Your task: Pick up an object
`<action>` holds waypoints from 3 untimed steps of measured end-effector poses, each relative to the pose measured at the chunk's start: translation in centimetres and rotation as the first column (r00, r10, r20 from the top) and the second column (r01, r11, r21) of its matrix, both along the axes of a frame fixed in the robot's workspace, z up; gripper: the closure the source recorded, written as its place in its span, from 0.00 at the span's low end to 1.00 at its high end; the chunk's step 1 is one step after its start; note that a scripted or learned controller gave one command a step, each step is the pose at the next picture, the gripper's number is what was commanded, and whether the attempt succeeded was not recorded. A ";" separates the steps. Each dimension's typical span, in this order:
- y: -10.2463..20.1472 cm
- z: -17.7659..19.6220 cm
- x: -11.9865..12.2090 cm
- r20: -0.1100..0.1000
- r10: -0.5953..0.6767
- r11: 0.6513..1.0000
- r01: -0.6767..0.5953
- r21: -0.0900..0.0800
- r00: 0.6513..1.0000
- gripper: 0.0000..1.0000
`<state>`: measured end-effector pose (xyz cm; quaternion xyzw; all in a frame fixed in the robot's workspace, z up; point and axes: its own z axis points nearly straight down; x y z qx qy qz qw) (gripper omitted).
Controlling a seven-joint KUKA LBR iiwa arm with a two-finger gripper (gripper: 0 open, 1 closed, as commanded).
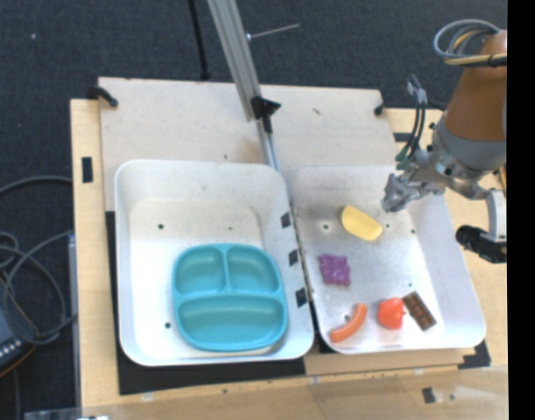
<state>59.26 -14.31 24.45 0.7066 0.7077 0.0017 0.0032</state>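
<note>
Yellow block (362, 224) lies just beside — lower-left of — the claw (395, 199).

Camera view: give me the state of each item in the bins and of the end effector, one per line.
Blue tray: flat in left bin.
Yellow piece: lying loose, right bin.
Purple piece: loose, mid-bin.
Orange carrot: lying by front wall.
Red piece: loose.
Brown bar: lying beside red piece.
End effector: low over right bin, holding nothing visible.
</note>
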 end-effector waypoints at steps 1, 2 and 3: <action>-0.2 5.4 0.1 0.000 0.001 1.000 -0.001 0.000 1.000 1.00; 4.4 3.3 -0.1 -0.007 0.004 1.000 -0.004 0.002 1.000 1.00; 10.3 1.7 -0.1 -0.007 0.006 1.000 -0.006 0.003 1.000 1.00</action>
